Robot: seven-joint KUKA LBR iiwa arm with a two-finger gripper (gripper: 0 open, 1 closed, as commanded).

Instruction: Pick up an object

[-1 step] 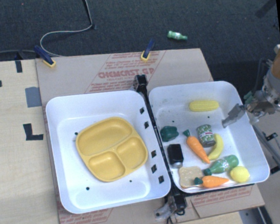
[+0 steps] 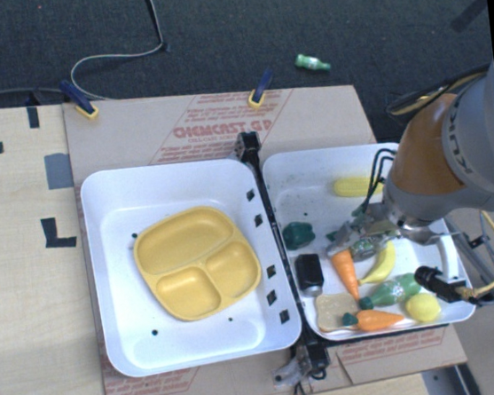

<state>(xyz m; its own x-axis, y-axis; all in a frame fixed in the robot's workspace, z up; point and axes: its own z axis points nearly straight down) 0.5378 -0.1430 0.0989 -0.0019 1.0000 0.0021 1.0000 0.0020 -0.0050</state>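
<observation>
The grey arm with its orange band reaches into the right-hand shallow white bin [image 2: 315, 168] from that bin's right edge, and its two-finger gripper [image 2: 362, 239] hangs low over the middle of the bin. Whether the fingers are open or closed cannot be told; the wrist covers them.

The likeliest thing to take is the curved yellow plastic banana [image 2: 382, 262], lying just beside the gripper toward the bin's near right corner. Its long axis runs on a slant, from the near side up toward the right edge. It looks light, stiff and smooth, so probably slippery; a hold across its thick middle seems safest.

An orange plastic carrot [image 2: 347, 275] lies beside it, tip toward the near edge. The left bin [image 2: 111, 253] carries a yellow three-compartment plate [image 2: 197, 261].
</observation>
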